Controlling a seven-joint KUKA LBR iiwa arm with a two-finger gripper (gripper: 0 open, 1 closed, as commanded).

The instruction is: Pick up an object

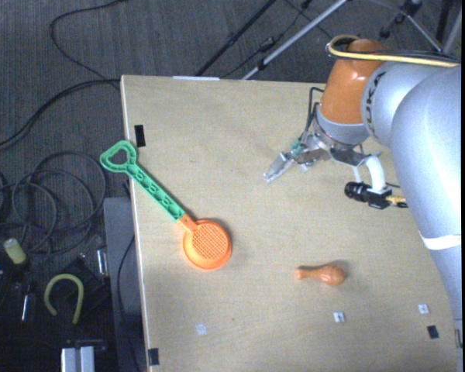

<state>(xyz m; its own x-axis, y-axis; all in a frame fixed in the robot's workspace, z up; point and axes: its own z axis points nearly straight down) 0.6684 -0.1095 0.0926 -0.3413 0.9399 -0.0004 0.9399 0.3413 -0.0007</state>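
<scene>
The orange-and-green strainer (178, 215) lies flat at the board's (240, 122) left, the small orange drumstick (322, 273) near its lower middle. The gripper (279, 168), well apart from both, hangs with nothing between its fingers; whether they are parted I cannot tell. Either of the 2 could slide or slip from a closing pinch.

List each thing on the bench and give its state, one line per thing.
strainer: lying flat on the bench, green handle pointing to the upper left, untouched.
orange drumstick-shaped toy: lying on its side, untouched.
gripper: above bare bench surface, tilted toward the left, nothing seen in it.
</scene>
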